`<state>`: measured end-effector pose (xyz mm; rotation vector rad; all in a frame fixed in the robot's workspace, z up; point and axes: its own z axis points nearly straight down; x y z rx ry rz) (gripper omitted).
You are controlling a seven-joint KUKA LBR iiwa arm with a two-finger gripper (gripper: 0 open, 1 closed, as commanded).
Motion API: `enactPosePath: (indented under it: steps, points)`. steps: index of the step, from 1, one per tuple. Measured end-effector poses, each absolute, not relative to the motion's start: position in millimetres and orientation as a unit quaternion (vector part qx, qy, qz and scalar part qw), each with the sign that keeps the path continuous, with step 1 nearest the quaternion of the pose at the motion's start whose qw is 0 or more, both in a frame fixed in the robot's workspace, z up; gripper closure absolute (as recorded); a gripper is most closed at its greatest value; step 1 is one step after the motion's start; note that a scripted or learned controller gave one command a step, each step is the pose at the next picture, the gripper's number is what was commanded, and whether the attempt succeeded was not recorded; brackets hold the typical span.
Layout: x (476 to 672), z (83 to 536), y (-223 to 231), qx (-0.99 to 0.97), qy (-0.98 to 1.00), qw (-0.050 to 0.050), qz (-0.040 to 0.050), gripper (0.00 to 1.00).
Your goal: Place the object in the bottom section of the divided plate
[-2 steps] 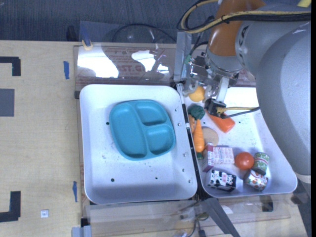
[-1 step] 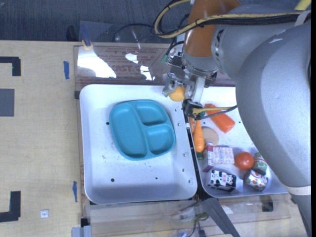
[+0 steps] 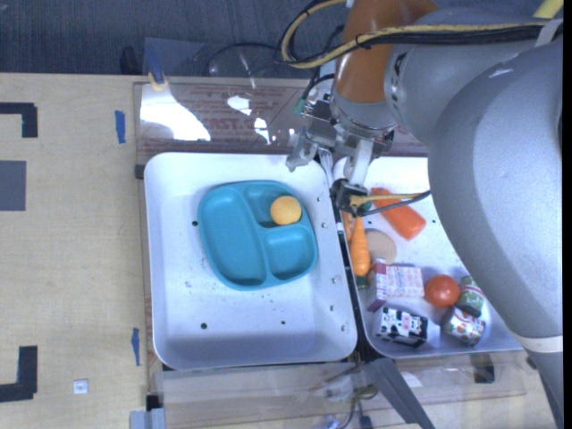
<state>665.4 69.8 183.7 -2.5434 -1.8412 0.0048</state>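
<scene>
1. A large grey robot arm (image 3: 483, 150) with an orange band reaches in from the right; its surface looks smooth and hard.
2. Two shallow white bins sit side by side. The left bin (image 3: 179, 311) is glossy plastic with rounded corners.
3. A blue divided plate (image 3: 237, 239), smooth and oval, lies at the left bin's centre.
4. The right bin (image 3: 420, 351) holds a carrot (image 3: 359, 250), a tomato (image 3: 441, 290), small cartons and other bits of toy food, crowded together.
5. The gripper (image 3: 323, 161) hangs over the left bin's far right corner, where the two bins meet; its fingers stand apart, holding nothing.
6. A small yellow ball (image 3: 286, 210) rests in the plate's compartment nearest the left bin's far right corner. It looks light, smooth and apt to roll; pinching across its middle seems safest.
</scene>
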Motion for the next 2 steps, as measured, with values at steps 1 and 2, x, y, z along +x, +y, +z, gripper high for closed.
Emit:
enactPosePath:
  steps: [1,2]
  points:
    - [664.2,166.5,157.1,-0.813,-0.582,0.002,0.0015,0.00]
    - [665.3,177.9,153.5,-0.814,-0.581,0.000,0.0018,1.00]
